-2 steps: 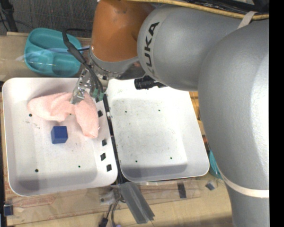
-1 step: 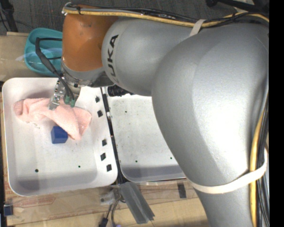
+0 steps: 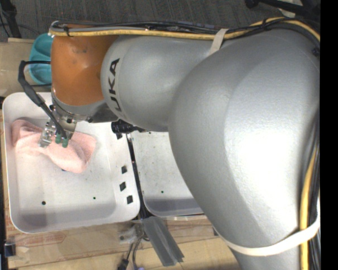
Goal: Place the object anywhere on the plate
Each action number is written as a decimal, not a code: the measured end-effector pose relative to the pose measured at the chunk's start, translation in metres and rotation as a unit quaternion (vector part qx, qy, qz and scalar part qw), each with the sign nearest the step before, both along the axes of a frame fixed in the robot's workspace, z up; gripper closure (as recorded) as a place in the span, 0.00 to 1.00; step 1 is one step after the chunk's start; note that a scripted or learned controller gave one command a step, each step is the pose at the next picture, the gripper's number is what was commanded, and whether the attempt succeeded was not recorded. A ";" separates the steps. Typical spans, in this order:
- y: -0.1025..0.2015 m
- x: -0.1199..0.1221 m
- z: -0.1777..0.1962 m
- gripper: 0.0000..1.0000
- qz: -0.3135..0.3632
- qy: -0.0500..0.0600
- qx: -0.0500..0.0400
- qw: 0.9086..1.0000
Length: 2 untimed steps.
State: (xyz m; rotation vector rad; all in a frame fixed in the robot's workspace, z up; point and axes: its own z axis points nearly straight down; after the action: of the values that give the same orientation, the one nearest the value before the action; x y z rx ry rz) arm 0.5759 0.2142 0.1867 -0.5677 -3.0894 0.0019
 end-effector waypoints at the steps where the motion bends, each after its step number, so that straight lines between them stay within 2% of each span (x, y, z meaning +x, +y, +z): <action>1: -0.096 0.002 0.016 1.00 0.077 0.000 0.000 0.997; 2: -0.021 -0.018 0.048 1.00 0.015 -0.001 0.000 1.000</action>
State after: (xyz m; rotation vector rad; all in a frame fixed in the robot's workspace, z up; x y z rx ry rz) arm 0.5579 0.1934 0.2349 -0.5214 -3.0993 0.0003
